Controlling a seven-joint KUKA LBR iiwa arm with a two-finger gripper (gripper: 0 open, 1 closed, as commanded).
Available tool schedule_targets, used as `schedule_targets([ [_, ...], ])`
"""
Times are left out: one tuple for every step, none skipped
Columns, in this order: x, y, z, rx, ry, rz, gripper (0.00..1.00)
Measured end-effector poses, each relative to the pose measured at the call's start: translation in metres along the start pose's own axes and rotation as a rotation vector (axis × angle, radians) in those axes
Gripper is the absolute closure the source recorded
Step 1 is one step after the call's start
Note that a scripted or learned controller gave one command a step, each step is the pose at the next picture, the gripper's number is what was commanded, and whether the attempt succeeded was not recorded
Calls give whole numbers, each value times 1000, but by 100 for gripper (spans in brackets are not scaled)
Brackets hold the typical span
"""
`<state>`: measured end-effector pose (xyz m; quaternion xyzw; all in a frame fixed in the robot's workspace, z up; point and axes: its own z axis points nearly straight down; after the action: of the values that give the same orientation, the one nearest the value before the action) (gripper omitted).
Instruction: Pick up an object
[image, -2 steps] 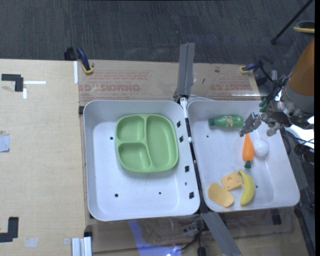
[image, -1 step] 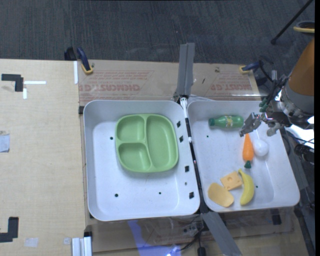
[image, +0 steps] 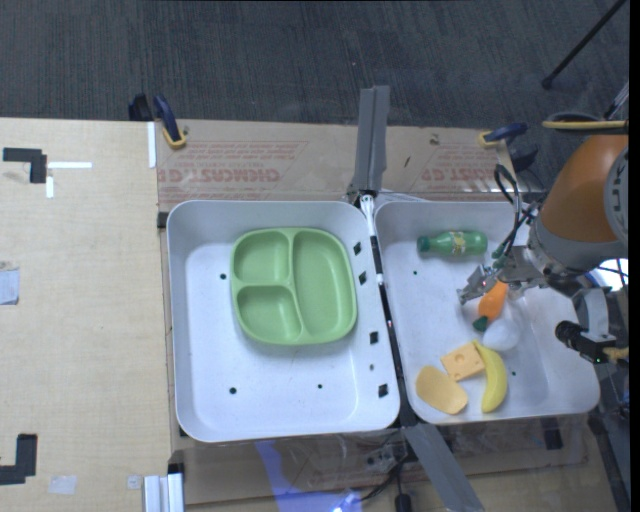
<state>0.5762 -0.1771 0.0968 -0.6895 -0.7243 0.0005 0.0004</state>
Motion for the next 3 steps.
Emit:
schedule_targets([
  [68, 6, 5, 0, 0, -136, 0],
  [66, 6, -4, 0, 0, -132, 100],
  [73, -23, 6, 2, 0, -130, 100],
])
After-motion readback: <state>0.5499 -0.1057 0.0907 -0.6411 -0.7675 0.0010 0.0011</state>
